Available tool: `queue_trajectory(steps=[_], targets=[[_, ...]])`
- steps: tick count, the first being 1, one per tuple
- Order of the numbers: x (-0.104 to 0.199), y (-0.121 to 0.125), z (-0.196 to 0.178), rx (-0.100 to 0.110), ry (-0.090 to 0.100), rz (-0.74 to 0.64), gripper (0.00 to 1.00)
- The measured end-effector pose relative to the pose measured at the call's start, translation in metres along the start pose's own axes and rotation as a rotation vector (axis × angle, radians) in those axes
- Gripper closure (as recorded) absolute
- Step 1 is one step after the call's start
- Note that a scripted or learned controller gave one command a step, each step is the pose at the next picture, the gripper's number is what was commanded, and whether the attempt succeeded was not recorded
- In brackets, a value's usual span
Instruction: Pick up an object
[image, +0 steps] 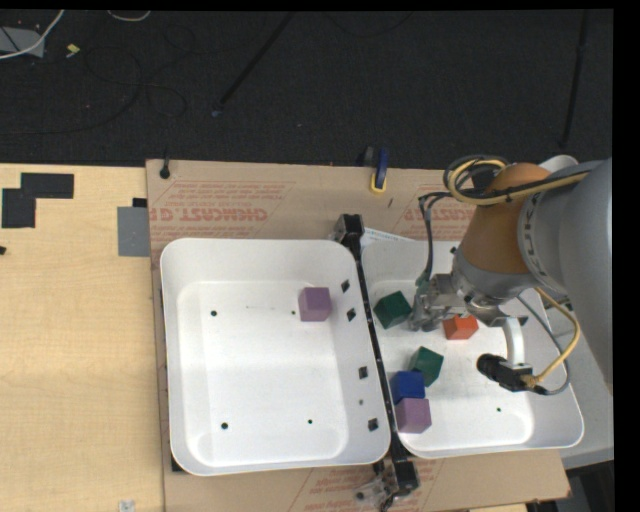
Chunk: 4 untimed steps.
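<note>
While claw (428, 312) grip unclear | smooth green cube (392, 308) beside | orange block (460, 327)

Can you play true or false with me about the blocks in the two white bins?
1. The left bin has one purple block in it. True.
2. The orange block is in the left bin. False: it lies in the right bin.
3. The blue block touches a purple block in the right bin. True.
4. The right bin has three green blocks. False: it has two, one near the divider and one by the blue block.
</note>
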<state>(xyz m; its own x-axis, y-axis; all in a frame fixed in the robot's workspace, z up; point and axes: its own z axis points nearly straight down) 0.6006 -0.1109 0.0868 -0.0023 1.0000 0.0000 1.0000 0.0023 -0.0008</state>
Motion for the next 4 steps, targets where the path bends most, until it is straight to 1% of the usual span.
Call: queue_trajectory(steps=[1, 2, 3, 4], targets=[[0.015, 0.005, -0.049, 0.000, 0.001, 0.001, 1.00], [-0.004, 0.017, -0.215, -0.017, -0.004, 0.002, 1.00], [-0.019, 0.043, -0.126, 0.004, 0.000, 0.003, 1.00], [-0.011, 0.044, -0.211, -0.007, -0.001, 0.000, 1.00]])
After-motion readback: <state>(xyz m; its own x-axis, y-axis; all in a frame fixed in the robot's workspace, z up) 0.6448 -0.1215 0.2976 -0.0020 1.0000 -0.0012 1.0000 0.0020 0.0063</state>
